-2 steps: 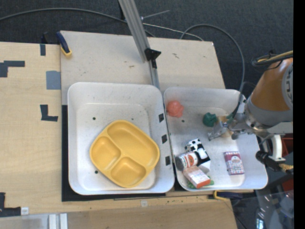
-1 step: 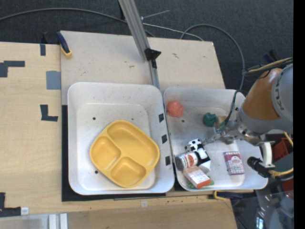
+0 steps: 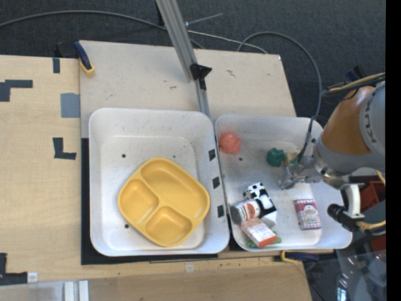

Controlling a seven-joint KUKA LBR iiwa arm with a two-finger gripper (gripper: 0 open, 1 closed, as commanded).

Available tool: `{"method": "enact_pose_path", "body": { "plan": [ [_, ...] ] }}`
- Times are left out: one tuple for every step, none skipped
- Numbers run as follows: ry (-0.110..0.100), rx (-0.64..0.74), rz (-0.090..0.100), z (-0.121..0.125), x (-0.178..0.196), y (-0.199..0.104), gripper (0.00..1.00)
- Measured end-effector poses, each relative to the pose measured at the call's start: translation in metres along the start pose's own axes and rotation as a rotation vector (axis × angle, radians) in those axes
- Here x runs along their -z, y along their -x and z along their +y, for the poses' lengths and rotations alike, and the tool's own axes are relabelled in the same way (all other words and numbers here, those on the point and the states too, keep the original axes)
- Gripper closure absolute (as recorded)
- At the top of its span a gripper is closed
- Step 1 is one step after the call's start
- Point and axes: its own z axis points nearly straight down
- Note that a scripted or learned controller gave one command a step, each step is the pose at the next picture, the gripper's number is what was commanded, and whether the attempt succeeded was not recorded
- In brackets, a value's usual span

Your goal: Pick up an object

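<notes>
Camera view: gripper (image 3: 289, 179) low in right bin (image 3: 250, 127), right-middle; can't tell finger state, nothing visibly pinched. Green object (image 3: 274, 157) just far-left of it, pink ball (image 3: 230, 143) further left. Black-white toy (image 3: 257, 195), small can (image 3: 245, 211), orange-white packet (image 3: 259, 232) near edge; red-white box (image 3: 306, 214) near-right. Yellow divided tray (image 3: 163, 200) in left bin (image 3: 106, 130).

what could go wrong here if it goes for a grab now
1. The gripper sits low in the right bin between the green object and the small red packet; it may close on nothing.
2. The cow toy, can and orange box are packed together, so a grab there could shove neighbours.
</notes>
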Motion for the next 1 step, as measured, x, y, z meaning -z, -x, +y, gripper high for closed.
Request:
{"method": "enact_pose_path", "body": {
  "plan": [
    [0.003, -0.003, -0.001, 0.0007, 0.0469, 0.0091, 1.00]
  ]
}}
